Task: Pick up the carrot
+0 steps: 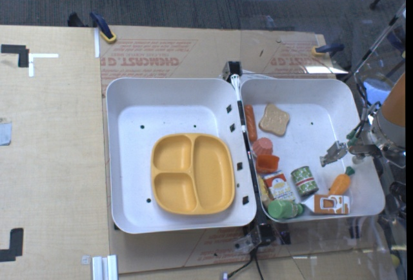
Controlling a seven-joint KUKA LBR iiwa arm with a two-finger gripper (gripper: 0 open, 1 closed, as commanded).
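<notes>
Red lettering is showing upside down on the cardboard sheet [150,53] lying behind the left bin [174,95]; it is too blurred to read surely. Labels on the small packages [279,186] are staying illegible.

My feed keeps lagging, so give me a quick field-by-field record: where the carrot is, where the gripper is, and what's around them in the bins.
carrot: right bin, near its right wall, leafy end up-right
gripper: in right bin, above-left of the carrot, holding nothing
beside carrot: small carton just below; green can to its left
other right-bin items: toast slice, sausage, green item
left bin: holds yellow divided plate
</notes>
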